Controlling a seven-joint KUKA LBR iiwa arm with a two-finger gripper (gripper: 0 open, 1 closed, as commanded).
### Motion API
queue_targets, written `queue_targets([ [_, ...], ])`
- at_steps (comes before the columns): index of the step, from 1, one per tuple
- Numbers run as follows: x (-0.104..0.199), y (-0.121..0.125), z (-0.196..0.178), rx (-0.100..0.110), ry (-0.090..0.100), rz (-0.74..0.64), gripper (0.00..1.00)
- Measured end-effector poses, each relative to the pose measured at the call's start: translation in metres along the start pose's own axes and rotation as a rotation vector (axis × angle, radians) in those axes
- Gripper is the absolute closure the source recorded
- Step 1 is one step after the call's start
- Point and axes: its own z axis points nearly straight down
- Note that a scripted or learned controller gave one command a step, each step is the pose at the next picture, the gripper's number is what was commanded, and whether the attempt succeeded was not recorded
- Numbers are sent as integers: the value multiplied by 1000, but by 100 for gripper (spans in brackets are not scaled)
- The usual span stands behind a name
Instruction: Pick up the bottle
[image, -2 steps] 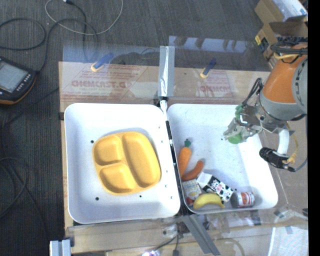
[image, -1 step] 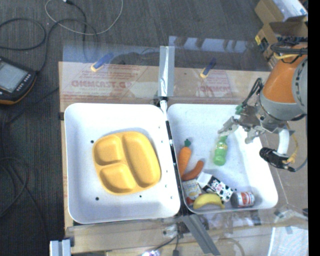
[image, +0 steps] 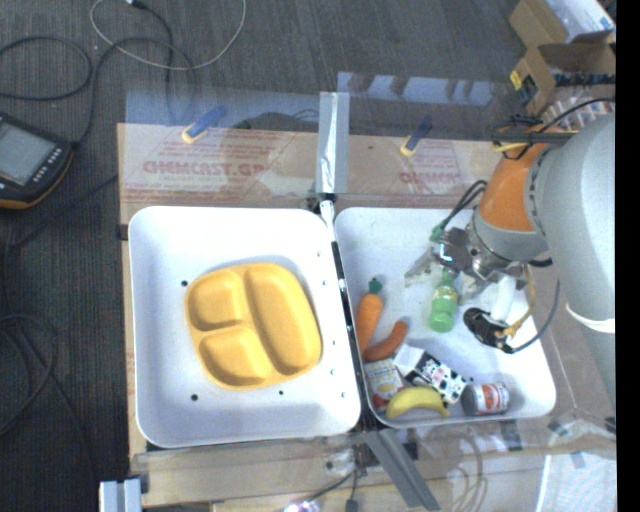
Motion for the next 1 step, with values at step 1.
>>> queue_targets([
  [1,0,0,-7,3,-3,-2,100],
])
